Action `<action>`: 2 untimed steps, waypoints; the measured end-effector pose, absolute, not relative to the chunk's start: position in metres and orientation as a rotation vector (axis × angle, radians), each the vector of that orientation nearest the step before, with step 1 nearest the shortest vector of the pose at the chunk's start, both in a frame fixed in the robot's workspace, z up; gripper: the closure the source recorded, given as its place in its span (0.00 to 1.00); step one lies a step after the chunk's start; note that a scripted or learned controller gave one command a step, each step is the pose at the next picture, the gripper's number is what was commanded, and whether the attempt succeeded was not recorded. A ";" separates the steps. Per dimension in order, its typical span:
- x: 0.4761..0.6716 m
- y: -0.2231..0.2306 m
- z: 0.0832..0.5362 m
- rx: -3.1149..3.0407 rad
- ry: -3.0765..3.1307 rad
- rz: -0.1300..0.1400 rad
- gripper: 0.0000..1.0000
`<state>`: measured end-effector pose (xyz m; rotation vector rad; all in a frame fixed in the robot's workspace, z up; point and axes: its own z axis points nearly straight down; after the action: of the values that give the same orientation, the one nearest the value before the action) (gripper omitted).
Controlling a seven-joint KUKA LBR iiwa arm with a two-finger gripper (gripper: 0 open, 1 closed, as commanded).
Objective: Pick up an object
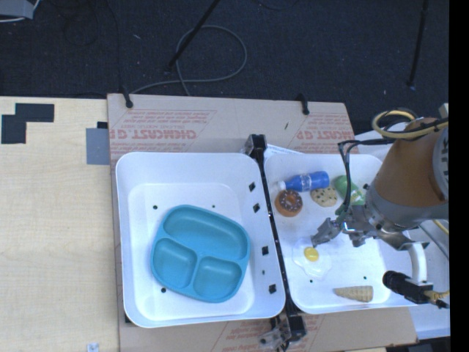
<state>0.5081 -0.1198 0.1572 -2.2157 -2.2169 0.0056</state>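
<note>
We are looking down on two white bins sitting side by side on the bench. The left bin [139, 196] is carrying a blue divided plate [200, 252], lying flat and taking up much of its floor. The right bin [293, 288] is holding the small things, and that is where the arm [407, 174] is reaching in from the right, its orange band showing above the wrist.

We are watching the gripper [327, 233] hanging low over the middle of the right bin, tilting down and to the left. As for the fingers, we cannot tell whether they are spread or closed from this angle, and we are seeing nothing between them.

Just below the gripper tip, a fried egg [313, 259] is lying flat on the bin floor, its yellow yolk near the tip, though we cannot say whether they are touching. Up toward the far wall, a blue bottle [306, 181] is lying on its side. A chocolate doughnut [289, 203] is sitting just below the bottle, and a cookie [323, 195] is resting just beside it to the right. A green object [346, 188] is peeking out beside the cookie, partly hidden by the arm. Down near the front wall, an ice-cream cone [354, 293] is lying on its side, well apart from the gripper.
</note>
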 end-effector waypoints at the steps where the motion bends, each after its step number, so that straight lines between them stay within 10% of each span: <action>1: 0.506 -0.118 0.114 -2.216 -2.216 0.006 0.00; 2: 0.506 -0.117 0.088 -2.220 -2.218 0.000 0.00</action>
<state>0.5064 -0.1171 0.0875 -2.2199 -2.2180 0.0004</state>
